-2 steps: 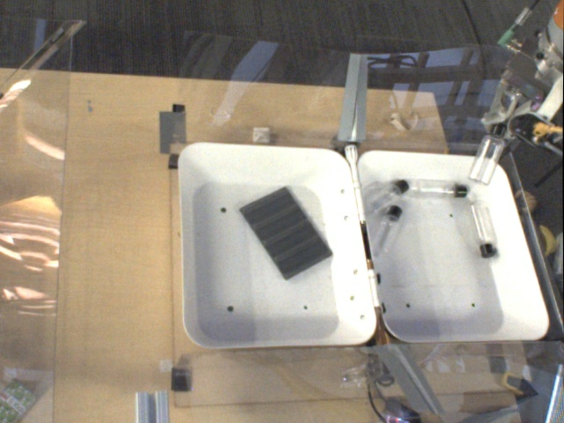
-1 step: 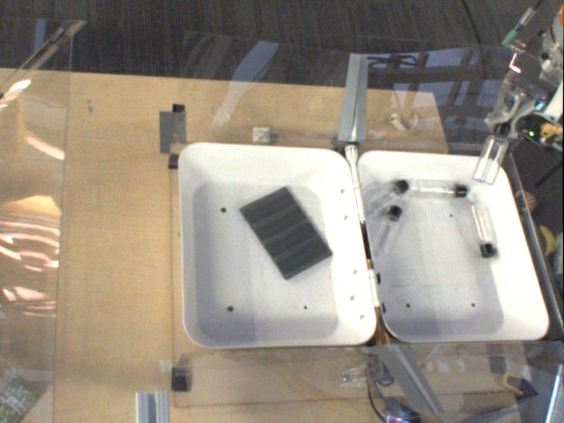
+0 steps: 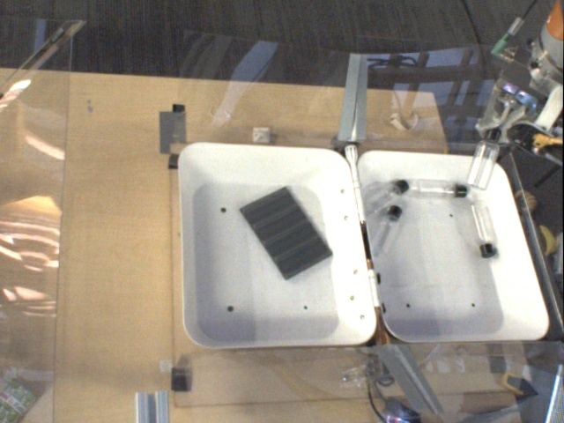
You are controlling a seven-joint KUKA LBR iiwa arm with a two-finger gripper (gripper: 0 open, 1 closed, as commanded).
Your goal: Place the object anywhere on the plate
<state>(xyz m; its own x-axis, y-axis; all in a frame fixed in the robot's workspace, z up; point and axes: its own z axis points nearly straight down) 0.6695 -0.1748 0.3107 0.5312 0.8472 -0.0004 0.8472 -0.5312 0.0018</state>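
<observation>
Tubes (clear, black-capped) lie in right bin; dark ribbed plate in left bin.

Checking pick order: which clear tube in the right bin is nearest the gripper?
The clear tube propped at the right bin's top-right corner, just under the gripper. The other tubes lie flat, farther in.

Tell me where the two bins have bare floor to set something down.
Left bin: the dark ribbed plate lies mid-floor; bare strips run between it and the left wall, and along the near wall. Right bin: the near half is bare. Its far half is crowded with clear tubes, and the gripper hangs over the far right corner.
</observation>
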